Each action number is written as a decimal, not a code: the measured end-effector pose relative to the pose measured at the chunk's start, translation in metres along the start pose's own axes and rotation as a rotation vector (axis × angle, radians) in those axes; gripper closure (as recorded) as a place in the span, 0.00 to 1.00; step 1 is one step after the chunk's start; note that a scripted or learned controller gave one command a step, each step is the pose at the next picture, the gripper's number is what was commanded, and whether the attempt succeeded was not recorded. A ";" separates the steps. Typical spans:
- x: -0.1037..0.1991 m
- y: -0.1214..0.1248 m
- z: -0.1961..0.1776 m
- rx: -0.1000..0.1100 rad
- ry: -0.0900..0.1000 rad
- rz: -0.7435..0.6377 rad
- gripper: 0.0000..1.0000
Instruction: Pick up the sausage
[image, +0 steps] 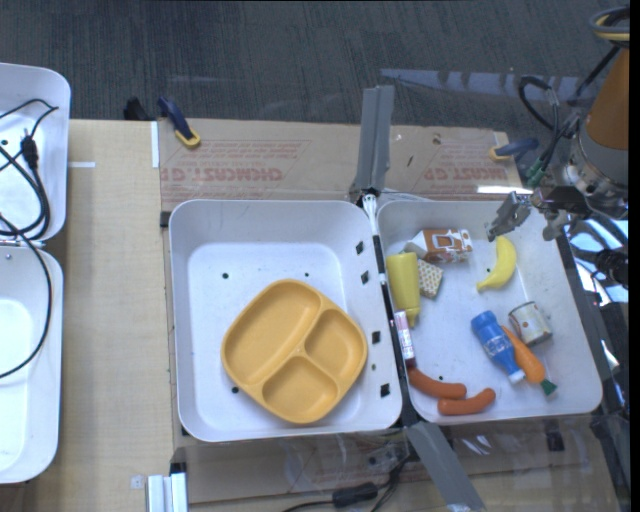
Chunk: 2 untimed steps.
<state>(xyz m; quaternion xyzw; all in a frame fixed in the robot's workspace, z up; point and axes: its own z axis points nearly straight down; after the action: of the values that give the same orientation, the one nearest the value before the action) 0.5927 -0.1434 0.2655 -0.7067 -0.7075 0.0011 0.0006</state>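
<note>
Fingers (508, 215) of the gripper (522, 208) hang over the far right part of the right bin (585, 330), just above the top end of the banana (499, 264); from this angle I cannot tell whether they are spread or closed, and nothing is seen between them. Sausage: two orange-red sausages lie at the near edge of the right bin, one (436, 383) by the divider, the other (467, 402) just beside it toward the front rim. Other contents of that bin: a yellow bottle (404, 282), a small carton (446, 244), a blue bottle (495, 343), a carrot (528, 362) and a small can (530, 322). Left bin (200, 300): a yellow divided plate (293, 351). Both bins rest on the table (110, 300).
</note>
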 end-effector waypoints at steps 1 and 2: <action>0.013 -0.014 -0.028 -0.001 -0.001 0.177 0.00; 0.069 -0.082 0.068 0.002 0.000 0.141 0.00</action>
<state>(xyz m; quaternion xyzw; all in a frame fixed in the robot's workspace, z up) 0.5105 -0.0741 0.1976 -0.7548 -0.6560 0.0017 0.0014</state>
